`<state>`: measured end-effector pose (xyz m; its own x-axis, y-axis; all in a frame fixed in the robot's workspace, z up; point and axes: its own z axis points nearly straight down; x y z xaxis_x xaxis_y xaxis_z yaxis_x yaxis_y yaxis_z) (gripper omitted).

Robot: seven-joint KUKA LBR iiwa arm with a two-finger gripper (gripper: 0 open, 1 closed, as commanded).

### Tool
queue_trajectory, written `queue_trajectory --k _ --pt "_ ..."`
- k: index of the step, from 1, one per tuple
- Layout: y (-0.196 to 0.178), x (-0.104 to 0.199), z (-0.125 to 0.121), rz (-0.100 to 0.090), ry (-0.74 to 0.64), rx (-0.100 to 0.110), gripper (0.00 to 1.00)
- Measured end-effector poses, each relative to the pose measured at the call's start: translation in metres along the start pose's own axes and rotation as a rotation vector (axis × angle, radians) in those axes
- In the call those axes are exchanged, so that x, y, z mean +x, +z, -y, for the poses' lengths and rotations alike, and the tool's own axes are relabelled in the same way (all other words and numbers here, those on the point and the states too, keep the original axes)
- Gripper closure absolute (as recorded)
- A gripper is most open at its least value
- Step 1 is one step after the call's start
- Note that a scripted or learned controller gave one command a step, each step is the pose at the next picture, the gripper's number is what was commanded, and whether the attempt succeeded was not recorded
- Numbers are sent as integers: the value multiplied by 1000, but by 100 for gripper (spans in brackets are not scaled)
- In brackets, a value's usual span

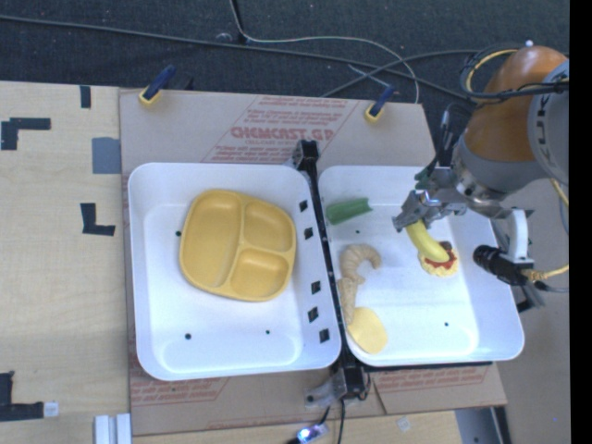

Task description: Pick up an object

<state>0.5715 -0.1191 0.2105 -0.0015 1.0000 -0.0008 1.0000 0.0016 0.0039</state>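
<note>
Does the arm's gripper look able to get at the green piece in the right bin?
Probably yes: the flat green piece lies uncovered, apart from the other items, left of the gripper.

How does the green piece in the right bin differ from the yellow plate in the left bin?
The green piece is small and stubby; the yellow plate is far larger and fills much of its bin. The green piece is one plain shape; the yellow plate is split into three compartments. The green piece lies beside the divider; the yellow plate sits mid-bin. Both lie flat, apart from the tool.
</note>
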Motion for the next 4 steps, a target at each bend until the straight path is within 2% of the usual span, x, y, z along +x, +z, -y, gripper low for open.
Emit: queue_trajectory --k 1,3,4 --pt "-46 0 -1 0 0 0 100" --pt "-41 91 -49 0 -3 4 100" --pt "-39 139 -57 0 -3 5 100"
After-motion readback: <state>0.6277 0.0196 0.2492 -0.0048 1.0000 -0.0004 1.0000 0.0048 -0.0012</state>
